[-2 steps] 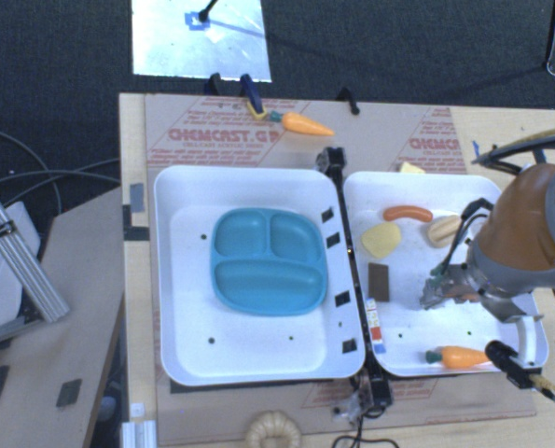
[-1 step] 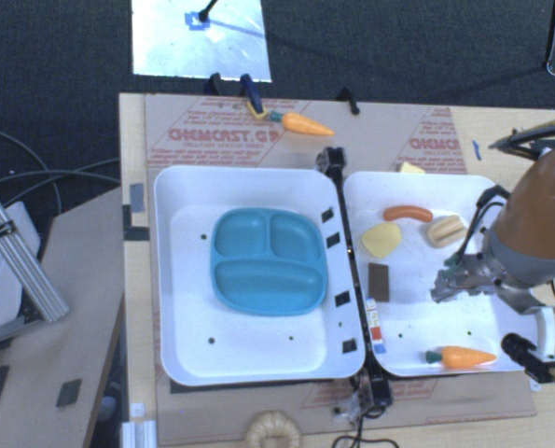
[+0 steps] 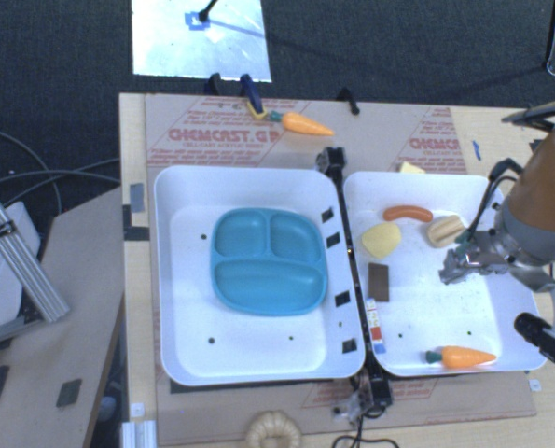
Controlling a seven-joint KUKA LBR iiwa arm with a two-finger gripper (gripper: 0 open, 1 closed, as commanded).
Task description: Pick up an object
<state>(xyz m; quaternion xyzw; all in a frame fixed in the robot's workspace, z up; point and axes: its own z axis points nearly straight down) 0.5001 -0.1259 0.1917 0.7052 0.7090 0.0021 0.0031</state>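
The right bin (image 3: 417, 348) holds an orange sausage (image 3: 408, 214), a tan bread piece (image 3: 444, 230), a pale yellow potato-like piece (image 3: 381, 240), a small brown block (image 3: 378, 281) and a toy carrot (image 3: 459, 357) near the front edge. My gripper (image 3: 459, 267) hangs over the right part of this bin, just below the bread piece. Nothing shows between its fingers. The arm with its orange band (image 3: 548, 189) comes in from the right.
The left bin (image 3: 188, 339) carries a blue divided plate (image 3: 266, 259). Another toy carrot (image 3: 302, 125) lies on the cardboard behind the bins. A black divider strip (image 3: 350, 259) runs between the bins. A beige ring (image 3: 275, 429) sits at the front edge.
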